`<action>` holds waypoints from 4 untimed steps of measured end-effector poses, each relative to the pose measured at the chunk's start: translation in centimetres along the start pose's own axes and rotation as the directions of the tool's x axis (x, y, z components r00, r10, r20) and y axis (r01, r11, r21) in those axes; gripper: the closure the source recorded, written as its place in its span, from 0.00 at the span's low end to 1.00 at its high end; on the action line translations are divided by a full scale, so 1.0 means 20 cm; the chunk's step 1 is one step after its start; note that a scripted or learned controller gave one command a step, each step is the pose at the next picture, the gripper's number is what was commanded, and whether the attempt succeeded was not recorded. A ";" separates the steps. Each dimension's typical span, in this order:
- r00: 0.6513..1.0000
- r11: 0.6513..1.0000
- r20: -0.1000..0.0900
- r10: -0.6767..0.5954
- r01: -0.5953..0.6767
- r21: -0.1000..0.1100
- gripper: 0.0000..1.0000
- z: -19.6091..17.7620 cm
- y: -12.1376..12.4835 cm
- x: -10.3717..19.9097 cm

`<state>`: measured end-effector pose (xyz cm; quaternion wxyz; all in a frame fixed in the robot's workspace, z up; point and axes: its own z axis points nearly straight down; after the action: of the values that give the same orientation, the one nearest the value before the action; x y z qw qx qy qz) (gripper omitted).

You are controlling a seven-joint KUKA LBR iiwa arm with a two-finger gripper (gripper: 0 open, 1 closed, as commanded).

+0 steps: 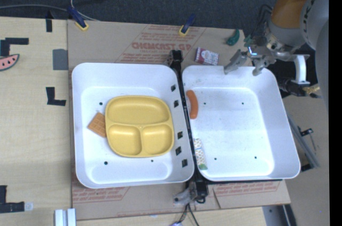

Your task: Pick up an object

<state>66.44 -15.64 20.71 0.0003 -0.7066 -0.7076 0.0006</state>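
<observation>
At upper right, the metal gripper (247,66) hangs with jaws spread, holding nothing, over the smooth right bin (278,113); a rounded orange sausage (192,104) lies there.

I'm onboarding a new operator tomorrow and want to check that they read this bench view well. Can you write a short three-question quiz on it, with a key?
1. True or false: the yellow three-compartment plastic tray lies in the left white bin.
2. Which thing lies against the right white bin's left wall?
A. the orange sausage-shaped toy
B. a blue cup
C. a green ball
3. Fill in: the gripper hovers above the right bin's ____ edge, with nothing between its open jaws.

Key: 1 true; 2 A; 3 far.
</observation>
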 end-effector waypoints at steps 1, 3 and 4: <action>1.000 1.000 0.000 -0.001 0.001 -0.001 0.00 0.59 0.02 0.01; 1.000 1.000 0.003 -0.003 0.003 0.000 1.00 0.49 0.02 0.01; 1.000 1.000 0.003 -0.003 0.003 0.001 0.00 0.49 0.02 0.01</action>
<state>66.84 -15.35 10.93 -0.0005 -0.7054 -0.7088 0.0021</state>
